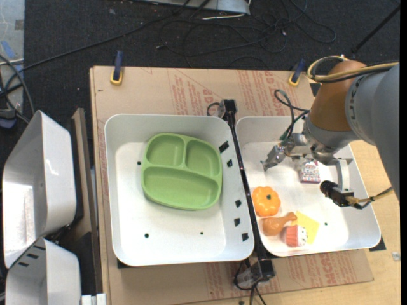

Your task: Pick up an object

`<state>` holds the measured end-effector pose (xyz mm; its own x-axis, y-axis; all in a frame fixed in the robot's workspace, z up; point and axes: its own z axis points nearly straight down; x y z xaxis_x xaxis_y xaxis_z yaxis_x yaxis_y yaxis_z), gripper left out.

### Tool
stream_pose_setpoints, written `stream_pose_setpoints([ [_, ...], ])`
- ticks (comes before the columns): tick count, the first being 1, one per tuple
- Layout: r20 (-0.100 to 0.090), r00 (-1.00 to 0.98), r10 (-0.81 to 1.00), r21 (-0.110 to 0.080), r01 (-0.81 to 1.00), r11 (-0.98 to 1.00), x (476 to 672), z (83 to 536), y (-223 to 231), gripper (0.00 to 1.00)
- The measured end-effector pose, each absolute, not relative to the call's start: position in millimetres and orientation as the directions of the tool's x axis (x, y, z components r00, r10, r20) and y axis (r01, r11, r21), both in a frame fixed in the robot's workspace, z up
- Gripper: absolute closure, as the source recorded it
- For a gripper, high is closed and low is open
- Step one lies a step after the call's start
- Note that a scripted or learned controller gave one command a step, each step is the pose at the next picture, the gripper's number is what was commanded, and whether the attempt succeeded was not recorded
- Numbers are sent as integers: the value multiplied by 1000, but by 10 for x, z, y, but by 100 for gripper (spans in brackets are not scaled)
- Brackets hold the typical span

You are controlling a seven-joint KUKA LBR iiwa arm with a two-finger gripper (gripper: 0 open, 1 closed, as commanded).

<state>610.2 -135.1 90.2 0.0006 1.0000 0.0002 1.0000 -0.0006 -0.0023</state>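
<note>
While you watched, this stood:
Claw (pixel 278 157): spread, holding nothing, over the right bin (pixel 362 234).
Pumpkin (pixel 266 199): at the claw's six o'clock.
Carton (pixel 310 171): at its three o'clock.

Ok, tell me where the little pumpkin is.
The pumpkin sits in the right bin, close to its left wall, just above the toy chicken leg and below the claw.

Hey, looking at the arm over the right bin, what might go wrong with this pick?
The gripper hangs over bare floor of the right bin, so closing there would likely catch nothing. The pumpkin, drumstick and yellow wedge lie bunched together, so a grab may nudge a neighbour.
</note>
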Motion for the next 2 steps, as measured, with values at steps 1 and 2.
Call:
stream_pose_setpoints([
  [1, -1, 1, 1000, 1, 1000, -1, 6113, 1030, -1354, 100],
  [2, -1, -3, 1000, 5, 1000, 3, 6087, 1564, -1255, 100],
])
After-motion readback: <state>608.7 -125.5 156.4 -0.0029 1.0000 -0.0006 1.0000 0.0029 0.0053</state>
